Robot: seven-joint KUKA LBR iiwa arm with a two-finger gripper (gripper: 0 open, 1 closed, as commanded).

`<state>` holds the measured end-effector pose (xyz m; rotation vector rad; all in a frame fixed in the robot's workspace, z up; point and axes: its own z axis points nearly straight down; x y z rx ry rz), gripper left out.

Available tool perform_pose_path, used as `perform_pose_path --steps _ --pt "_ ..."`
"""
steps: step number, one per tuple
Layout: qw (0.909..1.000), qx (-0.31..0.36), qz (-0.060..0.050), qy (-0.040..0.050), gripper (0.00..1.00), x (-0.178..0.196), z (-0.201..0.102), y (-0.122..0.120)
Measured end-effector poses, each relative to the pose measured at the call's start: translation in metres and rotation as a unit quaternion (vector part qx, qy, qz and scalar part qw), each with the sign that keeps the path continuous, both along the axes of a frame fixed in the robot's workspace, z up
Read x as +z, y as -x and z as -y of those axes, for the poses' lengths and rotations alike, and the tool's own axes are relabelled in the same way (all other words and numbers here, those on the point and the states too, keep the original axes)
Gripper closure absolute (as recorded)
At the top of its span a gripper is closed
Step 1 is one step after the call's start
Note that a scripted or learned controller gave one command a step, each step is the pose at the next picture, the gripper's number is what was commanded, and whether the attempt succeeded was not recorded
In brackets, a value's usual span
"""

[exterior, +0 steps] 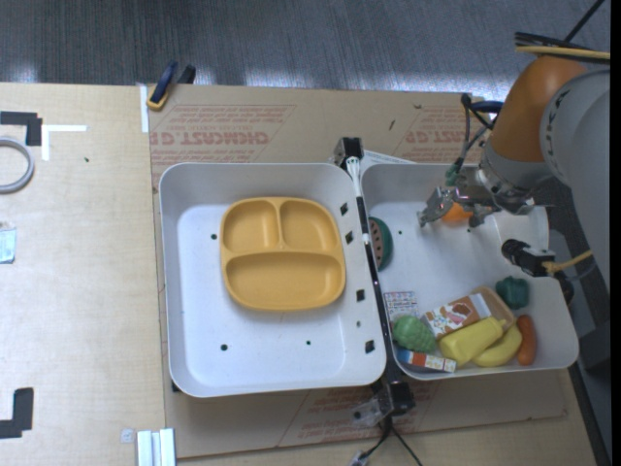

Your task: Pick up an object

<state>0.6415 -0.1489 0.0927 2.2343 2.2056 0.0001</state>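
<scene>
White bins [194, 357] number two: one holds a single yellow divided plate [283, 253], the other several toy foods. The gripper [452, 208] pinches one small orange object [456, 214].

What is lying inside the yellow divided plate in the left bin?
The yellow divided plate holds nothing in any of its three compartments. It lies flat on the left bin floor. Whatever is beneath the plate is covered and cannot be seen.
</scene>
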Motion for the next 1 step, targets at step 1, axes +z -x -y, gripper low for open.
perform_pose_path --steps 1 --pt "1.0000 0.001 0.000 0.0005 1.00 0.0098 0.0001 -0.0003"
